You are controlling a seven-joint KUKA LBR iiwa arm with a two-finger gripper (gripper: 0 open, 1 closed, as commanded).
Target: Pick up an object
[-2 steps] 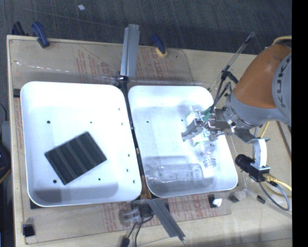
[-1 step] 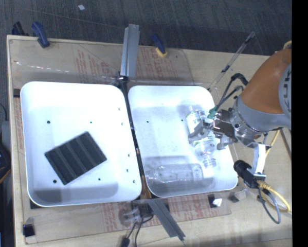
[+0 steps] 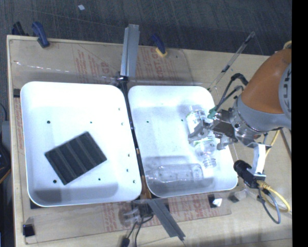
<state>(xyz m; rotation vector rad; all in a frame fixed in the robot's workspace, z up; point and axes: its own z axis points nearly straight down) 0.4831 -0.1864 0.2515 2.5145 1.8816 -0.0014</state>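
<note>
Bench (image 3: 195,212) bearing two white bins. Left bin (image 3: 35,96): dark ribbed slab (image 3: 75,157) toward 7 o'clock. Right bin (image 3: 159,99): clear plastic object (image 3: 174,171) at 6 o'clock, gripper (image 3: 200,133) at 3 o'clock amid clear clutter. Fingers' spread and hold: cannot tell.

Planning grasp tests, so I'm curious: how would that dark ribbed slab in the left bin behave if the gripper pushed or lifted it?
The dark ribbed slab lies flat on the left bin floor, so it should slide, not roll. Its straight edges suggest stiffness. Being so low, it may be hard to pinch from above.
</note>
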